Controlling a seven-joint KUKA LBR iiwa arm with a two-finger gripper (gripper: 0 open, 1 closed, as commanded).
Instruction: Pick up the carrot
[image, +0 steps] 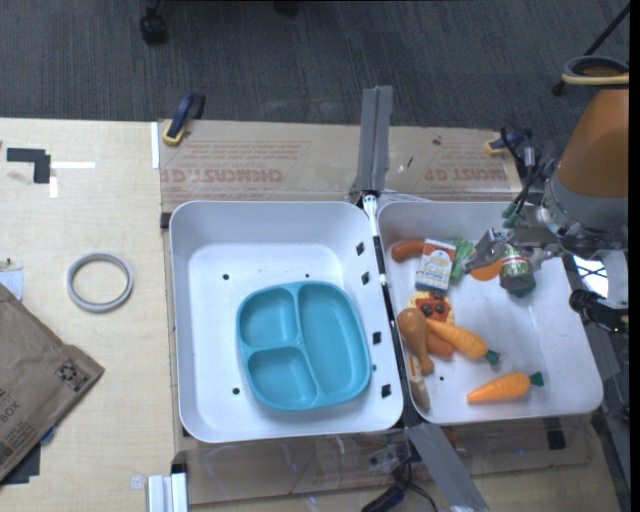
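End effector (517, 262) hangs over right bin's (560, 395) far side; can't tell its grip state. Left bin (195, 330) carries a blue divided plate (300, 343). Carrot (499, 387) lies near right bin's front edge, well apart from end effector.

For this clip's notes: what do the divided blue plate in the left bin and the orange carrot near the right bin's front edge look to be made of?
The divided blue plate looks like moulded plastic: one even teal colour, rounded compartment ridges, a soft sheen. The orange carrot with a green stub near the front of the right white bin seems a plastic or rubber toy, judging by its smooth, uniform surface; which of the two cannot be told from this view.
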